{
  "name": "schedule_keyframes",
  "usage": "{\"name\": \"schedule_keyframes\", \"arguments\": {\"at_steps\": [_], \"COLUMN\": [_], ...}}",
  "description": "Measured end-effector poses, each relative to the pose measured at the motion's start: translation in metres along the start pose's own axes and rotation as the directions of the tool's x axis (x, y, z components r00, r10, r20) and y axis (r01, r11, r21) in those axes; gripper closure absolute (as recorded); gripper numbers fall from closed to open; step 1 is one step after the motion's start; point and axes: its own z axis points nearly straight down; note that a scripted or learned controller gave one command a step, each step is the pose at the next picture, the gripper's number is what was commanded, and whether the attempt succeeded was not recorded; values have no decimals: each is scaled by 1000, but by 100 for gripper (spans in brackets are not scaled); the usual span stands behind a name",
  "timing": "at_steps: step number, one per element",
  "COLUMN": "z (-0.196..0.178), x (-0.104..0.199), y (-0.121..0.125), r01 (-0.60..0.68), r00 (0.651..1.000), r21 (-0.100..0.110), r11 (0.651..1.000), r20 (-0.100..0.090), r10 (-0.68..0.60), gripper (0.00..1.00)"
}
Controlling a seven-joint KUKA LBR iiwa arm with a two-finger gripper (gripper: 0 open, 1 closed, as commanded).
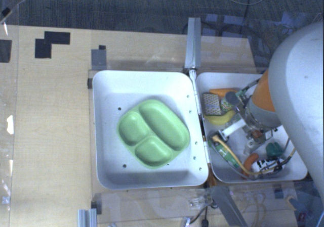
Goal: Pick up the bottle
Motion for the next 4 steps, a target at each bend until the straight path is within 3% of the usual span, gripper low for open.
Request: {"name": "schedule_keyframes", "arguments": {"at_steps": [1,2,3,4], "z": [2,-96,-96,-96], "x": [37,70,21,26], "y": [29,-34,-113,-158], "r01": [-234,-122,-50,-170], "r00": [972,993,999,985], "r21": [1,4,8,7], "r11": [972,993,999,985], "r20": [3,7,9,10], "r10": [234,122,50,170], "gripper": [0,0,0,0]}}
